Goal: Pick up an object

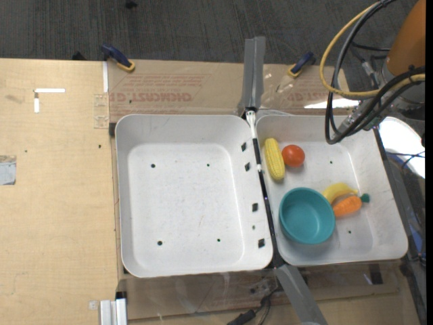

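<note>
The right bin holds several small things. A yellow corn cob lies along its left wall, with a red-orange tomato just to its right. A teal bowl stands near the front of that bin. Right of the bowl an orange carrot lies against a yellow banana. The arm's orange band and its cables hang at the upper right, above the bin's far corner.
The left bin lies beside the right one, joined by a grey divider strip. A cardboard sheet held by clamps runs behind both bins. A wooden benchtop stretches to the left.
</note>
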Tool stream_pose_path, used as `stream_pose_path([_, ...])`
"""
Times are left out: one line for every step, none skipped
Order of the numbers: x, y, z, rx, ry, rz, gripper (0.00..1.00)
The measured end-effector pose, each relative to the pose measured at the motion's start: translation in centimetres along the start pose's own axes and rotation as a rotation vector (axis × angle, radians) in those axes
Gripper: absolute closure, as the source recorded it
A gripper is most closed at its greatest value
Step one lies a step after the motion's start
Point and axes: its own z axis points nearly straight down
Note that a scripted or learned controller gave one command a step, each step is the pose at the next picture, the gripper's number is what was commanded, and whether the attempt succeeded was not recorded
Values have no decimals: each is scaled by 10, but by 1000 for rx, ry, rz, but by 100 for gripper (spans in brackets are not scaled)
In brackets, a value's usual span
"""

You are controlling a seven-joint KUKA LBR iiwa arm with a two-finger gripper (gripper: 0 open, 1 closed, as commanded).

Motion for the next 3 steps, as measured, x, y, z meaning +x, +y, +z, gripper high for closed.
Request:
stream_pose_path([19,32,124,-2,0,-176,100])
stream_pose_path([-32,3,44,-2,-2,-603,100])
stream_pose_path([11,-77,155,-1,3,-740,100])
